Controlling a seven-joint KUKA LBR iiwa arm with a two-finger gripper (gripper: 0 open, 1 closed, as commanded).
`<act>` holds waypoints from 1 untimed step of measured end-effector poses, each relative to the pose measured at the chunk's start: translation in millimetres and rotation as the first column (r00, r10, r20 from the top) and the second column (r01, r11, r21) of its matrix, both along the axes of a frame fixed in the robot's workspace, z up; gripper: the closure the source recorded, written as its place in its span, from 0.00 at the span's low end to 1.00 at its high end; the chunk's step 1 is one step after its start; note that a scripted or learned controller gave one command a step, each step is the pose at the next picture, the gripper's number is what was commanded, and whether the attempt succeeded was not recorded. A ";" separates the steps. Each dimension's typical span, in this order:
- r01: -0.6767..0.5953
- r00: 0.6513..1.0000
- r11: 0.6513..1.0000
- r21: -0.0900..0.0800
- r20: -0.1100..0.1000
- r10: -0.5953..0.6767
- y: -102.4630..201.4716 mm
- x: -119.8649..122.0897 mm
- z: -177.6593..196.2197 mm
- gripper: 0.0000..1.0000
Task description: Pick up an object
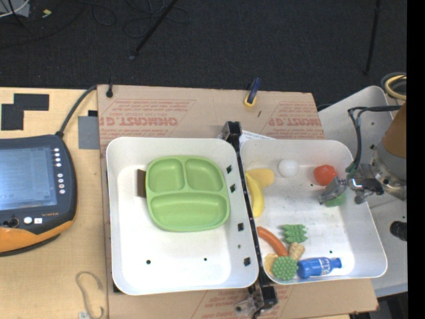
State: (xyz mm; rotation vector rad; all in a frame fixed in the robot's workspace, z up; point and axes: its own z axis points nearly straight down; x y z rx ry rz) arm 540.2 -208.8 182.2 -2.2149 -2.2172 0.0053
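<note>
We see the gripper (pixel 334 193) low at the right side of the right bin (pixel 362 244), just below a red ball (pixel 325 174) — whether its fingers are spread or closed we cannot tell. Objects in this bin: white ball (pixel 287 168), yellow banana (pixel 257 188), orange carrot (pixel 271 240), blue bottle (pixel 319 266). The left bin (pixel 126 258) holds a green divided plate (pixel 186 193).
</note>
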 end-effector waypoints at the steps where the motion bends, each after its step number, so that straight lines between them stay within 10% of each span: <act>1: -0.001 1.000 1.000 0.001 -0.001 0.001 10.0 -2.1 -61.4 0.00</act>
